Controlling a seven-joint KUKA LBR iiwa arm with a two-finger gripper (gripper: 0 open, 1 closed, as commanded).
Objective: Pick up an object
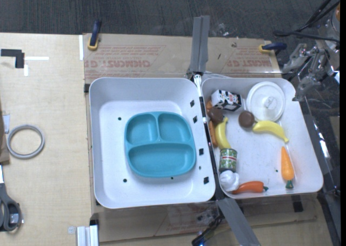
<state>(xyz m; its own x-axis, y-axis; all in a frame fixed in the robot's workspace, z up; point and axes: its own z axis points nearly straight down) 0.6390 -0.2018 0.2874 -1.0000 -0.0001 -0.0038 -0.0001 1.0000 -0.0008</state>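
I could not tell my gripper's state; nothing was lifted, and the banana (pixel 270 128) lay unpicked in the right bin (pixel 309 147).

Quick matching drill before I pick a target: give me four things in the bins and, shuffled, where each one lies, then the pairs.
Things:
1. blue divided plate
2. white round lid
3. carrot
4. green can

Places:
A. far end of the right bin
B. near right side of the right bin
C. middle of the left bin
D. by the right bin's left wall, just below a banana

Pairs: 1-C, 2-A, 3-B, 4-D
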